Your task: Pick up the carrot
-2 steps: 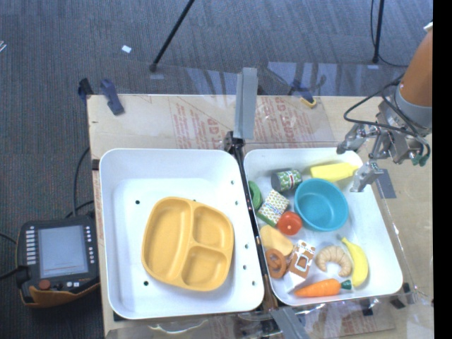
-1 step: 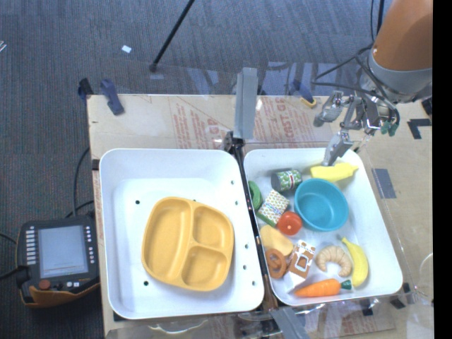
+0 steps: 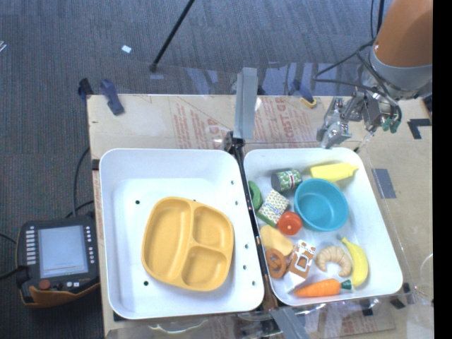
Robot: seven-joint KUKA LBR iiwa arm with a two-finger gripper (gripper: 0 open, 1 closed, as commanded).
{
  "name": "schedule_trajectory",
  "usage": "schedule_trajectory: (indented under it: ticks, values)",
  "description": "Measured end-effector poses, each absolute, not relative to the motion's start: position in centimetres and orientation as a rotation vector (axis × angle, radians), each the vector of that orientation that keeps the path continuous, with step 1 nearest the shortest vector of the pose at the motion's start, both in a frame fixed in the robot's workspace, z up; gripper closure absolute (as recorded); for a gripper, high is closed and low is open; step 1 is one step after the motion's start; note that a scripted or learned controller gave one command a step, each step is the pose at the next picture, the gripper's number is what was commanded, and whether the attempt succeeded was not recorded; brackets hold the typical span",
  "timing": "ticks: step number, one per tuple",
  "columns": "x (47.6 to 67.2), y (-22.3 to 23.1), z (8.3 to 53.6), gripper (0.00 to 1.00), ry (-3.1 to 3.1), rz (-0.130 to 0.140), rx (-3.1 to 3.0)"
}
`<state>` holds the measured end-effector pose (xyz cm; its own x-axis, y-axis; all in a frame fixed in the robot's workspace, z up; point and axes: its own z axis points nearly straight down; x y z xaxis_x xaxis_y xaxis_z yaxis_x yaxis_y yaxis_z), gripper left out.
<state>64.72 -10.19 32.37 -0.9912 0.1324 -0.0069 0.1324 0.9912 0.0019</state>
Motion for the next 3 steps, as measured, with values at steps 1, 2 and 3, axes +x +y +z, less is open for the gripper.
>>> schedule_trajectory:
  ticks: [1, 2, 3]
  values:
    - [64.7, -10.1, 32.3, 0.0, 3.129, 0.002, 0.206]
    - [59.1, -3.9, 27.6, 0.0, 3.137, 0.004, 0.22]
    - [53.8, 3.6, 20.9, 0.0, 3.146, 0.003, -0.026]
